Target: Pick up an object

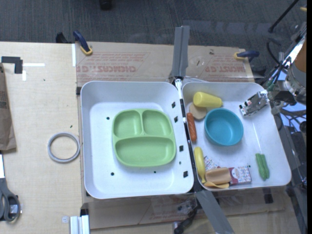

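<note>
The right bin (273,130) holds a blue bowl (224,126), a yellow cylinder (207,100), a tan disc (197,112), an orange-red sausage (192,127), a banana (199,163), a sandwich-like piece (218,176), a small pink-and-white carton (240,174) and a green pod (262,166). My gripper (251,106) hangs over the bin's upper right part, right of the bowl, with nothing seen between its fingers. The arm comes in from the right edge.
The left bin (92,145) bears a green divided plate (144,137). A roll of tape (64,146) lies on the bench to the left, with scissors (9,206) at the lower left corner. A metal divider bar (181,52) runs between the bins.
</note>
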{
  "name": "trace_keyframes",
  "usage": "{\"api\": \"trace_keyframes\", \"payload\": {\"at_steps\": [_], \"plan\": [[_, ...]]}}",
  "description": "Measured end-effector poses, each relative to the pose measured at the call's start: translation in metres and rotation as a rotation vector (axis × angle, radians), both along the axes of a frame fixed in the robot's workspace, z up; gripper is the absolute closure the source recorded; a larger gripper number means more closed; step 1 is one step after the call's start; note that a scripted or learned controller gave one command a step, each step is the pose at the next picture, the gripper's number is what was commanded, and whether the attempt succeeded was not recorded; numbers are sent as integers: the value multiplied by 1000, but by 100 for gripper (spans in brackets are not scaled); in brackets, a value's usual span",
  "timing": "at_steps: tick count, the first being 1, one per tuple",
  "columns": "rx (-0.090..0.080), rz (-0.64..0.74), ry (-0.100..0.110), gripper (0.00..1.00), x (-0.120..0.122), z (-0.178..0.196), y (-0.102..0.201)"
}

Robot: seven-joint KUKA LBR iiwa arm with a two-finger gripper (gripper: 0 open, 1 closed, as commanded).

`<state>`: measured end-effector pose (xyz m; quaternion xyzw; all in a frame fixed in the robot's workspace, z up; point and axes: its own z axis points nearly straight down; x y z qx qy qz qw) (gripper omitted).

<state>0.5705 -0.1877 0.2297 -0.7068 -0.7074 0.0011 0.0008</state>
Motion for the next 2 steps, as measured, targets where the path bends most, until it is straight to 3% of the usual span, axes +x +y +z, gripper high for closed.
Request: {"api": "trace_keyframes", "payload": {"at_steps": [1,2], "plan": [[0,306,-3,0,23,-138,29],[1,307,-1,0,15,-138,16]]}}
